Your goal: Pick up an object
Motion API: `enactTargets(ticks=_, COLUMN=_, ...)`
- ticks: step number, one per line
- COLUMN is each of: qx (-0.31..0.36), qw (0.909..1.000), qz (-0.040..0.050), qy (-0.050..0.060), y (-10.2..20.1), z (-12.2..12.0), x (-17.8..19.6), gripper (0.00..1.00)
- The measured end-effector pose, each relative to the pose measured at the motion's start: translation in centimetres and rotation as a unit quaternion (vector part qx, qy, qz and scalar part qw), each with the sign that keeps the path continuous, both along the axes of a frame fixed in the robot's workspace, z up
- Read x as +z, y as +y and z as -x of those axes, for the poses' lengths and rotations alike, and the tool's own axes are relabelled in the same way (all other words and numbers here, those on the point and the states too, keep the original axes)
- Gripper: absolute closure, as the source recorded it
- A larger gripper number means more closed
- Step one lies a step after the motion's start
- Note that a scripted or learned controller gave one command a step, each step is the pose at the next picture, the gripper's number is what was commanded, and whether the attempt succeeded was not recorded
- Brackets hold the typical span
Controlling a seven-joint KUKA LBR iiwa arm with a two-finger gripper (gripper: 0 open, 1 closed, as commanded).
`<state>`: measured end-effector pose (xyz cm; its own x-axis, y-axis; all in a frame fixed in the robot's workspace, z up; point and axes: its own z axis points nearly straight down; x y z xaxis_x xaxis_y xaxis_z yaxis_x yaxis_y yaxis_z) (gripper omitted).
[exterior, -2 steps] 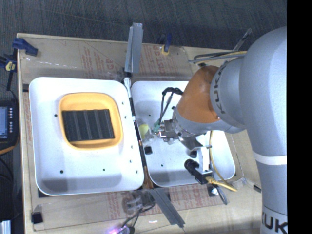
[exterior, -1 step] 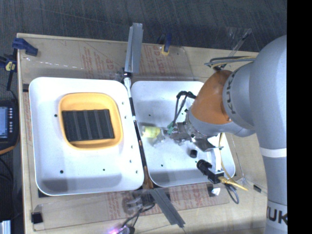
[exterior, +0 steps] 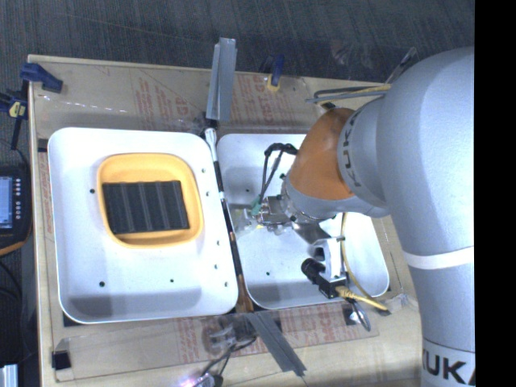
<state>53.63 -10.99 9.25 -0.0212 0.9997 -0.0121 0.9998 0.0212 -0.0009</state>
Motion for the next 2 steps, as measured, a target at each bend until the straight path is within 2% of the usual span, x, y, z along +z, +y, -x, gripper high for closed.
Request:
enactTargets(ticks=1, qx=0.009, qw=0.9999, qz=-0.0064, qy=0.001, y=-4.9, z=-3.7, x=0.7, gripper=0.00)
enactTargets(ticks=2, qx=0.015, qw=0.9999, qz=-0.0066, qy=0.001, y=-5.2, z=-8.0, x=-0.1, gripper=0.00)
